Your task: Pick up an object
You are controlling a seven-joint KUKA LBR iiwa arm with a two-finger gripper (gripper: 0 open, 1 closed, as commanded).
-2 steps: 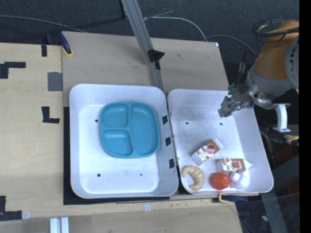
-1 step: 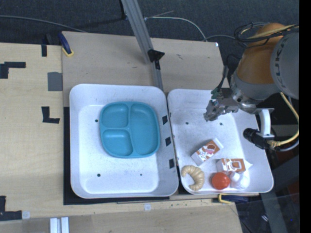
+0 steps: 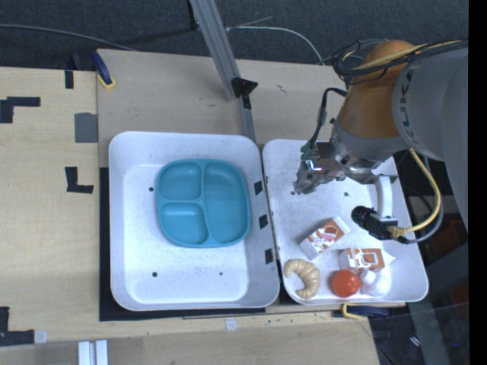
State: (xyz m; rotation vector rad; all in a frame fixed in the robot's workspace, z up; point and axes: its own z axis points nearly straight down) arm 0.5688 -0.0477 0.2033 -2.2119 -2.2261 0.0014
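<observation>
My gripper (image 3: 307, 181) hangs over the upper left part of the right bin (image 3: 283, 204), with nothing visible between its tips. Below it, toward the bin's front, lie a small white and red packet (image 3: 323, 236), a tan croissant (image 3: 304, 277), a red tomato-like ball (image 3: 345, 283) and a white and orange carton (image 3: 365, 259). These things sit apart from the gripper, the packet being the closest.
The left bin (image 3: 129, 204) holds a blue divided plate (image 3: 203, 202). A grey metal post (image 3: 217, 36) slants down to the bins' back edge. The arm's grey and orange body (image 3: 388, 90) covers the right bin's back right corner.
</observation>
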